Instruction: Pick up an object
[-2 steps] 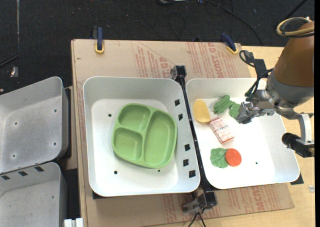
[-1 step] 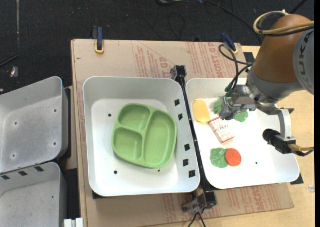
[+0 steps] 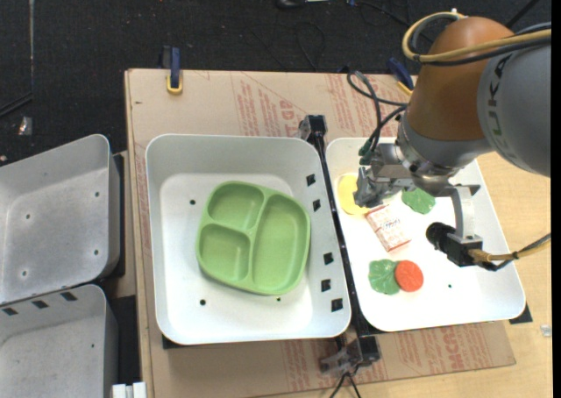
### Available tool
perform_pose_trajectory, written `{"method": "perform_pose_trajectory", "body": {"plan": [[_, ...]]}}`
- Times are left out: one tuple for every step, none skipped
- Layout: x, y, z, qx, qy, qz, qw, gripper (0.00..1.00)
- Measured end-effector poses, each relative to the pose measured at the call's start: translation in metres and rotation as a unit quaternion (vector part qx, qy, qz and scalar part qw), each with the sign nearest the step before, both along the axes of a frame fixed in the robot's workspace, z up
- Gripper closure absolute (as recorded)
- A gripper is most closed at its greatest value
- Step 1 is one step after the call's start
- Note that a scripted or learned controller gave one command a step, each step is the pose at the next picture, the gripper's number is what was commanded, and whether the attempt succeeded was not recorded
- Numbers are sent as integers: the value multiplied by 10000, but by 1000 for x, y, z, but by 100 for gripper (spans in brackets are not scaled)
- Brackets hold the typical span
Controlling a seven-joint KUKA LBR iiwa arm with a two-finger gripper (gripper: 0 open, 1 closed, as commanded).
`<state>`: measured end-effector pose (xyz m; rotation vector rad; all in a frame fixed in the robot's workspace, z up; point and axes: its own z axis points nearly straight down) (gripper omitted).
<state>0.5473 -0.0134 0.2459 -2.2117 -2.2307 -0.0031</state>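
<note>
My arm (image 3: 517, 116) is grey with an orange band. Two white bins (image 3: 175, 168) sit on a tan bench (image 3: 228, 94). One holds a light green divided tray (image 3: 254, 237); the other, green pieces (image 3: 383, 276), an orange piece (image 3: 409, 275), a yellow piece (image 3: 348, 195) and a white-and-red packet (image 3: 388, 228).

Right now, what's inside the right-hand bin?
The right bin holds a small red-and-white packet, an orange piece, two green pieces and something yellow, partly covered by the pincer. The arm hides the bin's far end.

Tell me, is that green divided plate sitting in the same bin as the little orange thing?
No, the green divided plate lies in the left bin, while the orange piece lies in the right bin.
</note>
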Motion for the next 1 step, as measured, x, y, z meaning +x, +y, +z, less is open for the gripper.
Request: {"method": "perform_pose_trajectory", "body": {"plan": [[5, 63, -4, -2, 2, 0, 10000, 100]]}}
